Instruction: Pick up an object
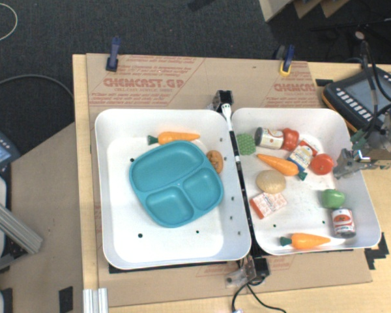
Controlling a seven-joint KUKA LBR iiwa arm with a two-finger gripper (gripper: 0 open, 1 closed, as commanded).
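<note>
Metal jaws (349, 163) hover beside the tomato (321, 164), their gap unclear.

Left bin (117, 194): a teal three-compartment plate (176, 183) lies flat at the centre. An orange carrot (174, 137) lies along its upper edge; a small brown item (215, 160) sits at the plate's right edge.

Right bin (362, 204): a green ridged piece (246, 143) lies upper left, near a bottle (278, 138) lying on its side. A second carrot (278, 165) lies slanted below, just above a beige potato (271, 182). A red-and-white carton (268, 204) lies below the potato. A red tomato (321, 164), a green pepper (333, 198) and a small can (343, 222) occupy the right side. A third carrot (305, 241) lies along the near edge.
</note>
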